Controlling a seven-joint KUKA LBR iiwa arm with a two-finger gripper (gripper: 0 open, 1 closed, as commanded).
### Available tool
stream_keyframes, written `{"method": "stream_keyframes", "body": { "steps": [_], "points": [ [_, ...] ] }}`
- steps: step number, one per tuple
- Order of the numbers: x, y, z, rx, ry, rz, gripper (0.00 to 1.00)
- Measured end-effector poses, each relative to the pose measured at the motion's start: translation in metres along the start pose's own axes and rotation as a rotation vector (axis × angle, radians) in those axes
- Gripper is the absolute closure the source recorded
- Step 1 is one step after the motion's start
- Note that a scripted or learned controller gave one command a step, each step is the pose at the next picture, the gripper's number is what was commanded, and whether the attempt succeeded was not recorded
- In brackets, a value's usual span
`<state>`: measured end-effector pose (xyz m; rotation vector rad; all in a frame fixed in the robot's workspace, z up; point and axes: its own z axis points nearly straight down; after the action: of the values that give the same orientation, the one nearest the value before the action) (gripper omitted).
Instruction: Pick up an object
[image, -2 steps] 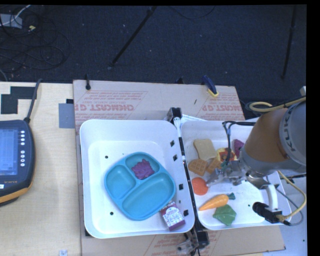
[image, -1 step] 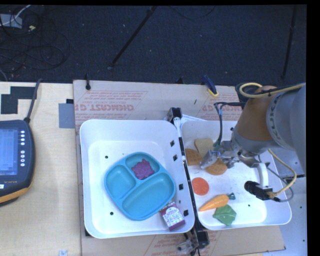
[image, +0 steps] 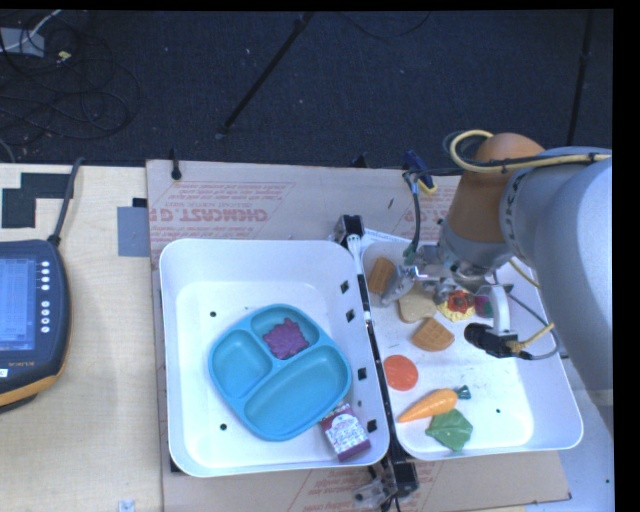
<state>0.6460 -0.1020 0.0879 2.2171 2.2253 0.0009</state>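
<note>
My gripper (image: 432, 283) is lowered into the far part of the right bin (image: 545, 420), under the orange wrist band. It sits among several toy foods: a tan bread piece (image: 380, 275) to its left, a pale piece (image: 413, 307) just below it, and a small red and yellow item (image: 460, 304) at its right. An orange wedge (image: 433, 336) lies a little nearer. Further forward lie a red disc (image: 401, 373), a carrot (image: 430, 405) and a green leaf (image: 450, 430). Nothing shows between the fingers.
The left bin (image: 190, 290) holds a blue divided tray (image: 280, 385) with a purple piece (image: 287, 338) in its far compartment. A small maroon packet (image: 345, 434) leans at that bin's near right corner. A control pendant (image: 25, 315) lies at the left.
</note>
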Motion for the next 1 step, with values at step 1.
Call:
{"method": "stream_keyframes", "body": {
  "steps": [1],
  "points": [
    [-0.0011, -0.0025, -0.0096, 0.005, 0.001, 0.002, 1.0]
  ]
}}
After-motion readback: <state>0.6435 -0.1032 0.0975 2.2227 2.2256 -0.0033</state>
